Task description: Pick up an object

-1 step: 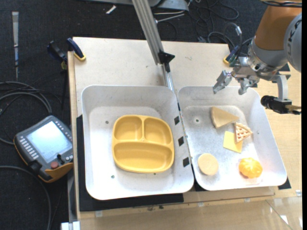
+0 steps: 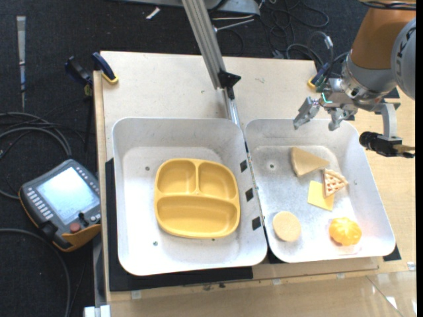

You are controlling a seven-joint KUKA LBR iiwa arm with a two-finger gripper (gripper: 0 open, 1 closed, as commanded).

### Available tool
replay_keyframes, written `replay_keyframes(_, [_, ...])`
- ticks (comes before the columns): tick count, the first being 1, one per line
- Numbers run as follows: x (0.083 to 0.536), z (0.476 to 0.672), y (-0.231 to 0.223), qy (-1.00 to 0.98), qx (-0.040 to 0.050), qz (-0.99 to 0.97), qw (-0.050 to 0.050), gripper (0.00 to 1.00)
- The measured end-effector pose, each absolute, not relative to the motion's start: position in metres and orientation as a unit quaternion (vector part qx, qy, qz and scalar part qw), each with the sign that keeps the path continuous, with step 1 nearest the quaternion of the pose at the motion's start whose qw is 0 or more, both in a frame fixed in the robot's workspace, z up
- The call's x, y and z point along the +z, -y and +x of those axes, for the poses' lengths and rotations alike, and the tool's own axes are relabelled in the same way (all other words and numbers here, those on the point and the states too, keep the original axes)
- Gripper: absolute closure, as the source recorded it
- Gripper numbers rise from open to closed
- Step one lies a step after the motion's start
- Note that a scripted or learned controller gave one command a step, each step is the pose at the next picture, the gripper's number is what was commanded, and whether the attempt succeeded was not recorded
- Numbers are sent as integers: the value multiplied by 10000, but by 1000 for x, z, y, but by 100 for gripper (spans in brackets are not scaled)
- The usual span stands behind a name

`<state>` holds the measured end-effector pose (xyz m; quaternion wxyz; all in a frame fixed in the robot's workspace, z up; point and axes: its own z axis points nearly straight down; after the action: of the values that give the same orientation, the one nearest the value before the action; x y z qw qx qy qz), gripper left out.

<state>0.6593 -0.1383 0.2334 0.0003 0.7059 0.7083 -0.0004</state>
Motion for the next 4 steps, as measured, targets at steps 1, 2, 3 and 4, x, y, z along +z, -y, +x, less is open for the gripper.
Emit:
replay_keyframes(1, [169, 657, 138, -7073, -21, 7069, -22, 0])
replay_keyframes(2, [126, 658, 136, -7077, -14, 7065, -13, 0])
replay_keyframes(3, [101, 661, 137, -7083, 15, 7059, 56, 0])
replay_keyframes(4, [114, 663, 137, -7082, 37, 7060, 85, 100])
